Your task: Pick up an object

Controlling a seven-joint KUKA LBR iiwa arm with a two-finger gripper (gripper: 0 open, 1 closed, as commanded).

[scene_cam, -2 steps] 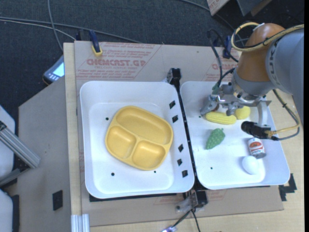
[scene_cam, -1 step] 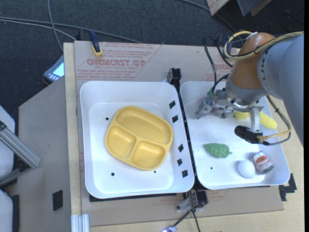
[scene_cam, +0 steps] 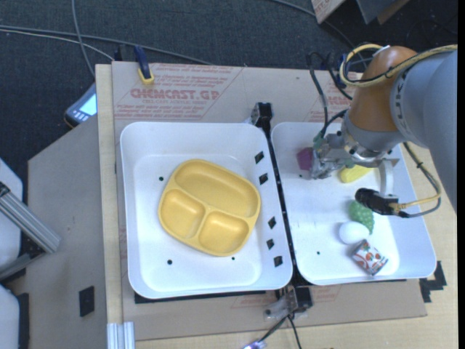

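Grey arm's tool (scene_cam: 325, 163) low in right white bin (scene_cam: 407, 264), beside small purple object (scene_cam: 304, 158); grip state can't tell. Yellow divided plastic tray (scene_cam: 209, 206) in left white bin (scene_cam: 138, 217). Cardboard-topped desk (scene_cam: 182, 86), dark carpet floor (scene_cam: 43, 64) w/ cables.

A robotics lab is showing here. Loose cables (scene_cam: 87, 27) are trailing over dark carpet (scene_cam: 43, 71), and a clamped board (scene_cam: 196, 86) is carrying the bins (scene_cam: 138, 217).
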